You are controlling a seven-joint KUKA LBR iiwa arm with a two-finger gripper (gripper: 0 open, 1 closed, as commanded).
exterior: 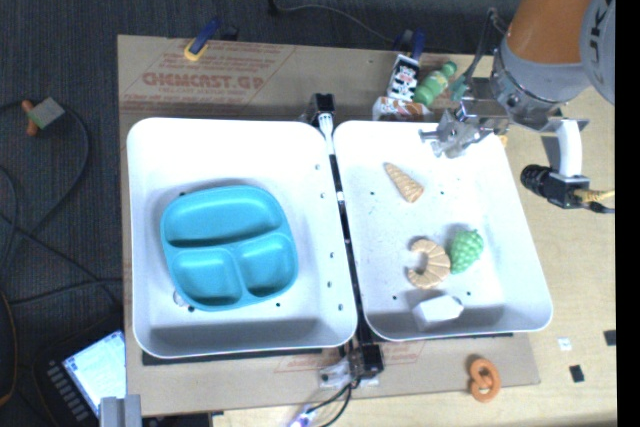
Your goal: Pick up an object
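Observation:
In the right bin (500, 215) lie a tan cone-shaped piece (404, 181), a tan croissant-shaped piece (430, 262), a green bumpy piece (465, 249) touching it, and a white block (438, 309) near the front wall. My gripper (452, 133) hangs over the bin's far edge, up and to the right of the cone and apart from it. Nothing is visibly held.
The left bin (150, 165) holds a blue divided tray (230, 245). Behind the right bin sit a small printed box (400, 90) and a green item (433, 85). An orange ring-shaped toy (484, 377) lies on the bench in front. A black clamp (322, 107) joins the bins.

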